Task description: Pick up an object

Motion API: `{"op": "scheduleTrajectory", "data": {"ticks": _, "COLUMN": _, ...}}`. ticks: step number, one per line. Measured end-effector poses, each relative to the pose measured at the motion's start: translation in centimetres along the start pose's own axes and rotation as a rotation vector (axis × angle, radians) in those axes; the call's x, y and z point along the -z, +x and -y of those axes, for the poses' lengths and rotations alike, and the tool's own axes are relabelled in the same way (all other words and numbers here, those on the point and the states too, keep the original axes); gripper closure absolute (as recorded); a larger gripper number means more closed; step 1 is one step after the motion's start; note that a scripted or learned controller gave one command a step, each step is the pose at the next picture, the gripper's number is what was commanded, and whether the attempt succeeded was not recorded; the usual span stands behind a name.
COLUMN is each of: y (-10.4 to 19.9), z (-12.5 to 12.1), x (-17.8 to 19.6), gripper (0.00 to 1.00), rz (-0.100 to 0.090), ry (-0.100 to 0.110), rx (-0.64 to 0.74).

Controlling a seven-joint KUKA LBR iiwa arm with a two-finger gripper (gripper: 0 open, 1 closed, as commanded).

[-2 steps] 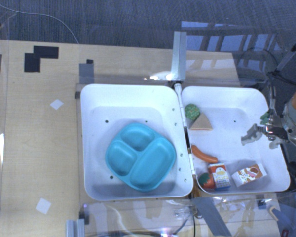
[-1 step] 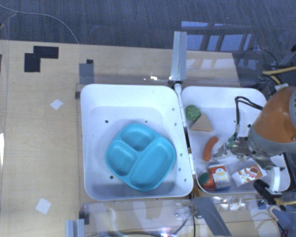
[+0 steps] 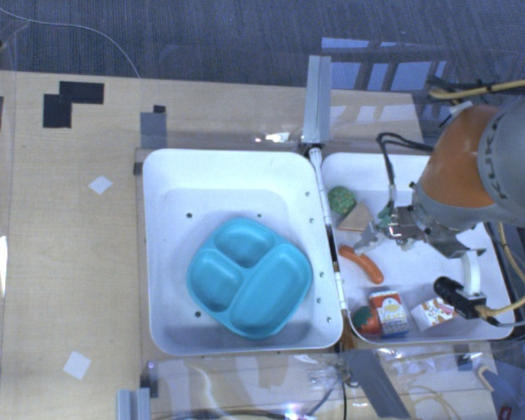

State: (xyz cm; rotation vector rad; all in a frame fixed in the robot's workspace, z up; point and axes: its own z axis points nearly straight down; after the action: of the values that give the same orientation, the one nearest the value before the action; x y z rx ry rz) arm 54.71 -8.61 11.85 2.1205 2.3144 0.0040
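Orange band and wrist of the arm (image 3: 472, 169) rise closest to the lens, covering much of the right bin (image 3: 402, 163). Below it the gripper (image 3: 387, 227) hangs low; we cannot tell its state. Just beside lie a tan wedge (image 3: 356, 218), a green ball (image 3: 341, 199) and an orange sausage (image 3: 362, 264). We should centre over one object before descending. The blue plate (image 3: 249, 276) lies well apart.

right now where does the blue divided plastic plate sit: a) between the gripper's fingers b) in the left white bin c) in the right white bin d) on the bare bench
b: the blue divided plastic plate lies flat in the left white bin, apart from the small items beside the arm.
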Motion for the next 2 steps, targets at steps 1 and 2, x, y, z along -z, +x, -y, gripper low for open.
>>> {"op": "scheduleTrajectory", "data": {"ticks": 1, "y": -0.2, "z": 1.6, "x": -2.0, "gripper": 0.0, "rz": 0.0, "ry": -0.028, "rx": -0.01}}
{"op": "scheduleTrajectory", "data": {"ticks": 2, "y": -0.4, "z": 0.6, "x": -2.9, "gripper": 0.0, "rz": 0.003, "ry": -0.009, "rx": 0.224}}
